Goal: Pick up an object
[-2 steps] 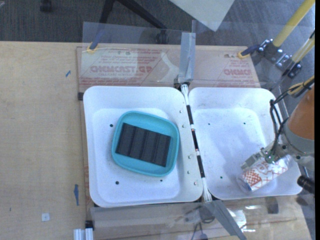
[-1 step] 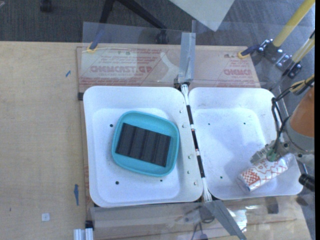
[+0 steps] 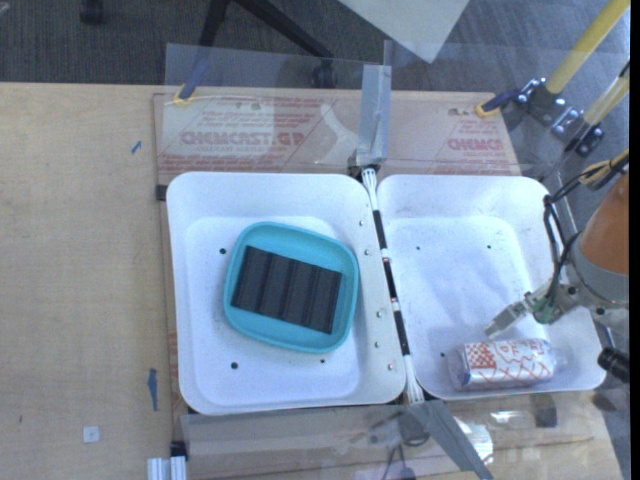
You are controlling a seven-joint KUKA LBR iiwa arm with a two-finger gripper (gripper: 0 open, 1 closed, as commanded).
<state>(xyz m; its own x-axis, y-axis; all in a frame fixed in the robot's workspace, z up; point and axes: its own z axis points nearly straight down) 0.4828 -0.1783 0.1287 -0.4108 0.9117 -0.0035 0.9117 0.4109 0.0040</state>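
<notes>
pincer R bin 4 o'clock, poised just above can | grip state: can't tell | teal tray L bin, untouched

Background from my feed: wooden bench, two white bins, floor clutter behind.

I see the left bin and the right bin touching along a black seam, both lying on a clear sheet with red print. A grey metal strip stands at the seam's far end. There is a blue tape mark on the bench left of the bins. A black chair base, a pale sheet and yellow poles sit on the grey floor beyond.
</notes>
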